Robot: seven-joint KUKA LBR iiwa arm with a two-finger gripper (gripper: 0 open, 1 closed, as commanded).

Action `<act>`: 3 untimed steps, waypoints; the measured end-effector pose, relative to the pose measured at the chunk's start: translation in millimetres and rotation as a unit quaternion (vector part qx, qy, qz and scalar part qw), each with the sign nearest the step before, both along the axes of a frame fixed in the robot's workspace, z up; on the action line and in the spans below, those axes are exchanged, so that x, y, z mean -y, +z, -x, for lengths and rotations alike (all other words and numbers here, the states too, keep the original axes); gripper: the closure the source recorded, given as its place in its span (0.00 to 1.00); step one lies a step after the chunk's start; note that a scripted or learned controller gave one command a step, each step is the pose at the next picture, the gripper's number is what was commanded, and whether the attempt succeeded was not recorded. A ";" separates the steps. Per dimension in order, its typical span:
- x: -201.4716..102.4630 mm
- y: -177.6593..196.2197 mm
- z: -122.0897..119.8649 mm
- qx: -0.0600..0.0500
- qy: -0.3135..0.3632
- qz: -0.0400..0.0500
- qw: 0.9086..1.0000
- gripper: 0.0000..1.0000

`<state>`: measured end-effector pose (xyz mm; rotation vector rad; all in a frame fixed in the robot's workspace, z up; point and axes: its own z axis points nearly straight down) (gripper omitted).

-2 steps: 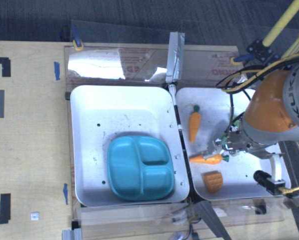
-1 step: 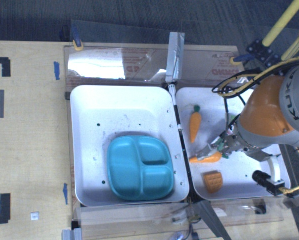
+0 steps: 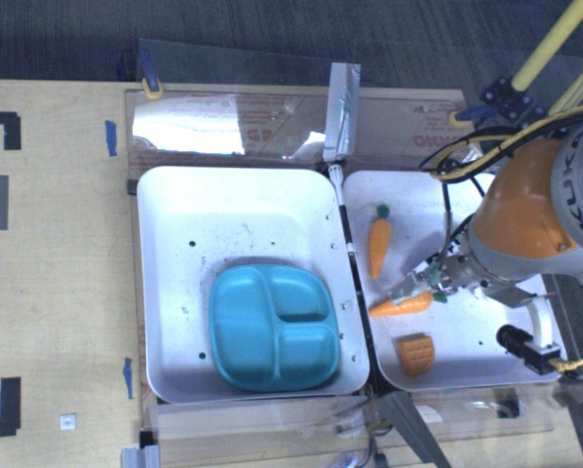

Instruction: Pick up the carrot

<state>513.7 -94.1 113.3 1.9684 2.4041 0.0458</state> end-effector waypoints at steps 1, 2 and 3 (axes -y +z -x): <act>-85.6 71.1 11.8 -0.021 -0.302 -0.006 0.953 1.00; -86.6 70.6 31.3 -0.024 -0.132 -0.003 0.991 1.00; -92.1 70.7 34.2 -0.024 -0.128 -0.003 0.992 1.00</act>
